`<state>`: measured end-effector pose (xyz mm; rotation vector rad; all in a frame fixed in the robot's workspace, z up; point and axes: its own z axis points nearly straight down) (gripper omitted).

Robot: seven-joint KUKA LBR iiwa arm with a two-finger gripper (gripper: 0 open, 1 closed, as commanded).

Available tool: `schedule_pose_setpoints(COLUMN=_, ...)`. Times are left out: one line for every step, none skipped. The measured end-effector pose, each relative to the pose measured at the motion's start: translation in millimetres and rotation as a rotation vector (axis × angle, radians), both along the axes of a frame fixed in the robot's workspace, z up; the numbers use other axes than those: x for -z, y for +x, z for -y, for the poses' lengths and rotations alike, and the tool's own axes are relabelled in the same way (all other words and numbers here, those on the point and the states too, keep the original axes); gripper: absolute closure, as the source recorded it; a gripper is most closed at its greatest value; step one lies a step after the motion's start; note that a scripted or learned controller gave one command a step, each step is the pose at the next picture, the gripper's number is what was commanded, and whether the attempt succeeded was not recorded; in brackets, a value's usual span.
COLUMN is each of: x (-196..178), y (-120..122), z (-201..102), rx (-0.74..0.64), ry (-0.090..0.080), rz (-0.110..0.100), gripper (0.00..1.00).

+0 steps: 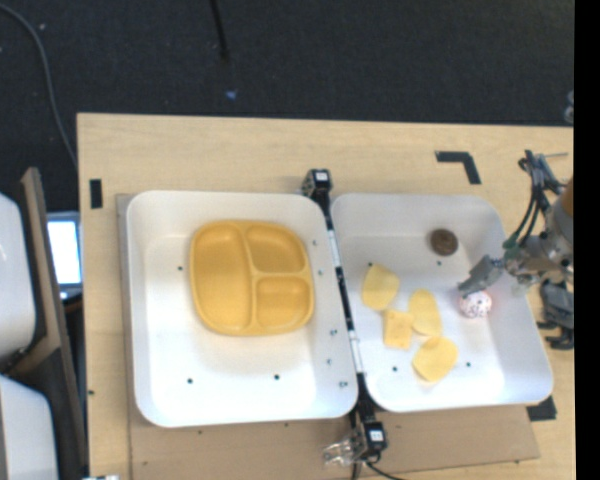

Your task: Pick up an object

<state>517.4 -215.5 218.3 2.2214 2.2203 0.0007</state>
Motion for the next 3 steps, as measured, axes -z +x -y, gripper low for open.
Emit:
schedule_pose_setpoints(x=-10.5, y=0.3, z=0.5, rx=0.000, ry=0.000, rz=0.001, gripper=1.00)
schedule_pose_setpoints(x=-34.4, y=33.1, z=-24.0, rx=-0.003, ry=0.000, rz=0.002, gripper=1.00)
schedule_pose_setpoints(x=-39.5, y=56.7, z=-48.4, rx=-0.003, ry=0.000, rz=0.000, gripper=1.00)
